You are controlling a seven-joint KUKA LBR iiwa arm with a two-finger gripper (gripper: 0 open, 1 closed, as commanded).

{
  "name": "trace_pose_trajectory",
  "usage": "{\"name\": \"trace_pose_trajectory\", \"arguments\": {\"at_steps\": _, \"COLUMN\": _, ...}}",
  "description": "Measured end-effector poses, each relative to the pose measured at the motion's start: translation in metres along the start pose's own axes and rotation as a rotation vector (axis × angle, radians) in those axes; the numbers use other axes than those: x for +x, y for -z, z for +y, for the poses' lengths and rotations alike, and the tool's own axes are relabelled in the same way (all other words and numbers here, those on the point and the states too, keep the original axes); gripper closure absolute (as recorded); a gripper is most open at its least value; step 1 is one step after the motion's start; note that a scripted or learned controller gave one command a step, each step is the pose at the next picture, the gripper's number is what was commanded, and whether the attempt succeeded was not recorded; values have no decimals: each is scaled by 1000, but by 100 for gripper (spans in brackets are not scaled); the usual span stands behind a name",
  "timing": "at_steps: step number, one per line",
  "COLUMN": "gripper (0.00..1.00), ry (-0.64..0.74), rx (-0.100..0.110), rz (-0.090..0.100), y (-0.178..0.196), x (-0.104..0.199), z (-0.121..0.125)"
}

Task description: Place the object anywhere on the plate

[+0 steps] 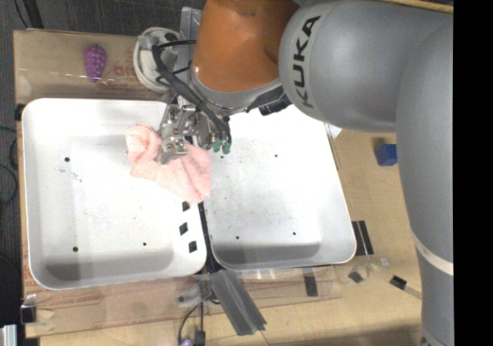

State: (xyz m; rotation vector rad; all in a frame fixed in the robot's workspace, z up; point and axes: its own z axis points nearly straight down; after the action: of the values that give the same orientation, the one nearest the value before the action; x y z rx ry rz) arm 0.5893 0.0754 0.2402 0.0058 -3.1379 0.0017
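Observation:
A crumpled pink cloth [183, 171] lies at the right side of the left bin [77, 206], and its lower corner reaches the rim between the two bins. My gripper [174, 141] comes down from the orange-banded wrist [231, 36] onto the cloth's upper middle, where its metal tip meets the fabric. The wrist and the grey arm hide the upper part of the gripper and the back of the right bin [285, 206].
A small purple grape-like object [95, 62] lies on the bench behind the left bin. Next to the wrist is a white round part [151, 52] with cables. A blue item [386, 154] sits on the bench right of the right bin.

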Motion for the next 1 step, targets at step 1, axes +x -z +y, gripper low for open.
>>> {"name": "trace_pose_trajectory", "arguments": {"at_steps": 1, "gripper": 100, "ry": 6, "rx": 1, "rz": 0, "y": 6, "x": 22, "z": 46}}
